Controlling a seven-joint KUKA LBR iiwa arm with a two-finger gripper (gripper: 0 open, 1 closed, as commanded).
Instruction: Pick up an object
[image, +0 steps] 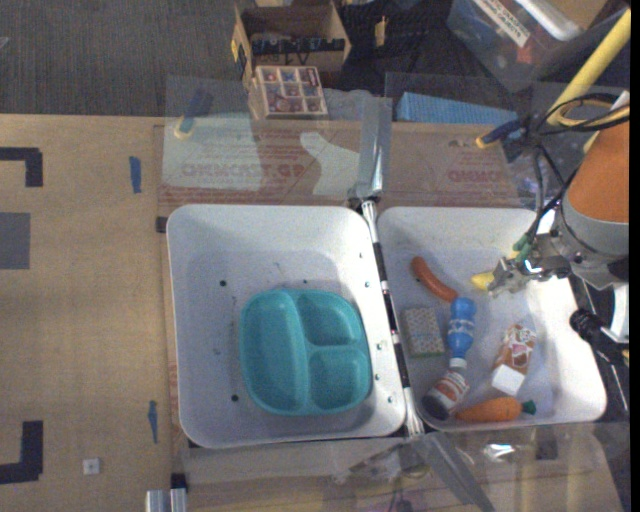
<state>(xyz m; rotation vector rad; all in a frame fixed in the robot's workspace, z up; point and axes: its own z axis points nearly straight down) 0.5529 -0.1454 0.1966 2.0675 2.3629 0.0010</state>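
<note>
Hidden: the arm (600, 190) ran off the right edge, so most of it was cut away; the gripper (512, 272) was small and blurred, and I could not tell its state.
Yellow piece: something yellow (483, 282) sat right at the gripper's tip, too small to identify, and whether it was held I could not say.
Right bin (395, 250): crowded in its near half; its far left corner lay bare.
Sausage (434, 279): left of the gripper, apart from it, lying at a slant.
Bottle (456, 352): nearer than the gripper and to its left, lying along the bin with its blue part far and its dark end near.
Sponge (423, 331): just left of the bottle, close to the bin's left wall.
Pouch (514, 356): nearer than the gripper, right of the bottle.
Carrot (493, 409): against the near wall, beside the bottle's dark end.
Left bin (200, 250): held a teal tray (303, 351) in its near right part, with open floor left and far.
</note>
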